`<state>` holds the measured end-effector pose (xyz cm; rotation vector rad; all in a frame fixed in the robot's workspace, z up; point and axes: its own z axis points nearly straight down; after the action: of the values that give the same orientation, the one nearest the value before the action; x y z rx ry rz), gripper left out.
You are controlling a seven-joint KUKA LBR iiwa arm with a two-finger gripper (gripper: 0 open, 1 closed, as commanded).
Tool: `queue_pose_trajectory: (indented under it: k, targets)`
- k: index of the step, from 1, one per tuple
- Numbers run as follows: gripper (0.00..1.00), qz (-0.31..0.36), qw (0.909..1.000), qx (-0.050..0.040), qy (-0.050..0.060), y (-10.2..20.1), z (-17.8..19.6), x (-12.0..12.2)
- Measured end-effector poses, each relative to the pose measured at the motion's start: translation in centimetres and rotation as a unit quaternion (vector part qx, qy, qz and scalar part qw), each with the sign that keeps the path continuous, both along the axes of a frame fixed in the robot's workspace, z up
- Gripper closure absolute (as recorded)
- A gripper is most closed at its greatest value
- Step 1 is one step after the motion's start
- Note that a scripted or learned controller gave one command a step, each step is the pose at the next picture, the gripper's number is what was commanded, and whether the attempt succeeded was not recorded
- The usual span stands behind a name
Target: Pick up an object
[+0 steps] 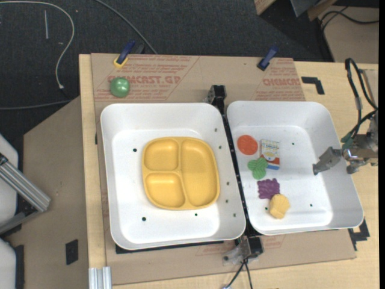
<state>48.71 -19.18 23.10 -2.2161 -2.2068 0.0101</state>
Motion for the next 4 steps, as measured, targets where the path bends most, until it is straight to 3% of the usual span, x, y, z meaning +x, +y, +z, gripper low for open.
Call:
queue_pose_trajectory:
  k: [1, 3, 4]
  targets:
    - [0.00, 0.002, 1.0000, -0.0019, -0.007, 0.1, 0.7, 0.3]
    - [0.00, 0.002, 1.0000, -0.0004, -0.004, 0.6, -11.7, 0.5]
    - [0.00, 0.002, 1.0000, -0.0009, -0.005, 0.7, -14.8, 0.4]
